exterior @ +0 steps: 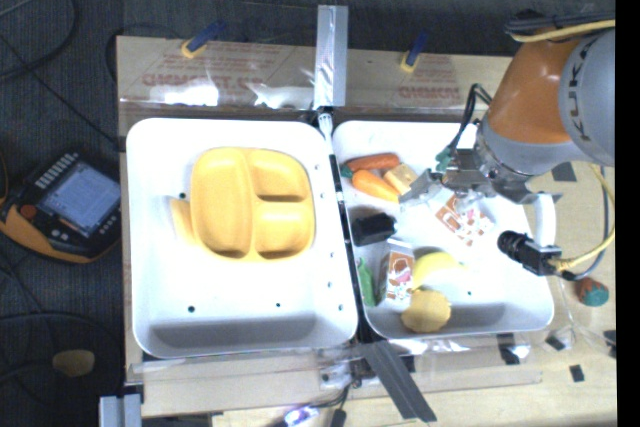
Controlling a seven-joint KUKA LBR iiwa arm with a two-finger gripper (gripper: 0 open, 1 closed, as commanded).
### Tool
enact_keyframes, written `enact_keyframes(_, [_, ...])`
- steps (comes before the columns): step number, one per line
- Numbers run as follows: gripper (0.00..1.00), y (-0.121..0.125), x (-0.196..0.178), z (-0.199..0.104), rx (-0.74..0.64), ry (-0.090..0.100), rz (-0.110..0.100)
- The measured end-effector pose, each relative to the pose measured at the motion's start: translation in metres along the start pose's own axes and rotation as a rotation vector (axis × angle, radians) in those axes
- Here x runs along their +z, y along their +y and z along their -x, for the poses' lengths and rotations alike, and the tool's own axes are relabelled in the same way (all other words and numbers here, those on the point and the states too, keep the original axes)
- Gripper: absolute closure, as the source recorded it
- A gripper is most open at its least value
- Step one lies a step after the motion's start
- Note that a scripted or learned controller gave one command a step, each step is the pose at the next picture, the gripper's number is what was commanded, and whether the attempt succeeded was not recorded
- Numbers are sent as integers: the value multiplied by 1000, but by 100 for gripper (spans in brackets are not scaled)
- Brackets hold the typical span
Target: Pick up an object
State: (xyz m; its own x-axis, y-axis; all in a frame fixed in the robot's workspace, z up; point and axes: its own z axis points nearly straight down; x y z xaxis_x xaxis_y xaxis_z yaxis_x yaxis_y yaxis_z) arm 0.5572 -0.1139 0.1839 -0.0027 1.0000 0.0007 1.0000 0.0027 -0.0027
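Observation:
The right bin point(520, 310) holds two orange carrots point(374, 183), a small beige block point(401, 177), a black object point(372, 227), a red-and-white packet point(463, 219), a small printed carton point(398, 275), a banana point(438, 264) and a brownish-yellow round fruit point(426, 311). My gripper point(432, 180) hangs low over the upper middle of this bin, just right of the carrots and the beige block and above the packet. The arm's wrist and orange band cover the bin's upper right corner. Nothing shows as held.
The left bin point(160, 315) carries a yellow divided tray point(250, 200). A metal divider post point(331, 55) stands behind the seam between the bins. A handheld pendant point(65, 205) lies on the floor to the left. Cables hang at the right of the arm.

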Motion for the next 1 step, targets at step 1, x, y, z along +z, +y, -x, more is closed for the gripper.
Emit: enact_keyframes(1, [0, 79, 68, -12, 143, -6, 28])
